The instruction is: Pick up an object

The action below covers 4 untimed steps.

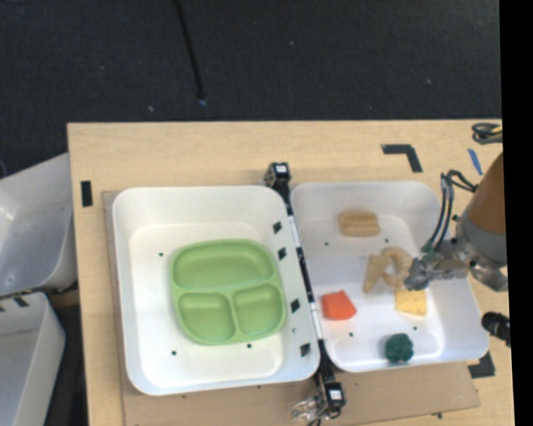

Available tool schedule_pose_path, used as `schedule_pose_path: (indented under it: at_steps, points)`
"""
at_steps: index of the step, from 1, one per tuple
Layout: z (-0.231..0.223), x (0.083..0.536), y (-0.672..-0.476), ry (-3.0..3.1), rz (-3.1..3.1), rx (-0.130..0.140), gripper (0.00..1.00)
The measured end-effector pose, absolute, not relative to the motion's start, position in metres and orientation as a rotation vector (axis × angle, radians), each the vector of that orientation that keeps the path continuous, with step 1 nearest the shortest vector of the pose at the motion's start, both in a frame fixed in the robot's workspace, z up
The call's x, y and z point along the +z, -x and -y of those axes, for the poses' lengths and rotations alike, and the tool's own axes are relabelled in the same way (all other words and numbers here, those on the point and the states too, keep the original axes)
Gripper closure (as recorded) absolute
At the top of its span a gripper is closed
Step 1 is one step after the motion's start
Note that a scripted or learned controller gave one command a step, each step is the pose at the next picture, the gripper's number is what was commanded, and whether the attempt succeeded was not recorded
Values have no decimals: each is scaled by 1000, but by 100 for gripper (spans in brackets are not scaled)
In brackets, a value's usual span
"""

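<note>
Readable text: none on any surface.
Light wooden bench [203,153]: no words or numbers; it bears black angle-shaped marks [402,155] near its corners, which are not letters.
Two shallow white plastic bins [128,256]: no labels, brands or numbers legible.
Pale green divided plate [225,289]: plain, no print.
Small objects in the right bin: no writing can be made out.
</note>
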<state>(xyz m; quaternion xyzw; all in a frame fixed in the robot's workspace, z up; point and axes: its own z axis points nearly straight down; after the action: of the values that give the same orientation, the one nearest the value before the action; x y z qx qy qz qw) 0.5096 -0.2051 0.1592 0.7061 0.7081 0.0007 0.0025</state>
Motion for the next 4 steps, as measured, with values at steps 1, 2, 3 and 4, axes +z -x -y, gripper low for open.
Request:
schedule_pose_path:
  at_steps: [1,2,3,4]
  points:
    - [207,205,-511,-2213,-2220,4,100]
    - [151,202,-530,-2211,-2229,5,100]
    - [106,216,-552,-2212,-2229,4,100]
    - [56,218,-579,-2212,-2229,4,100]
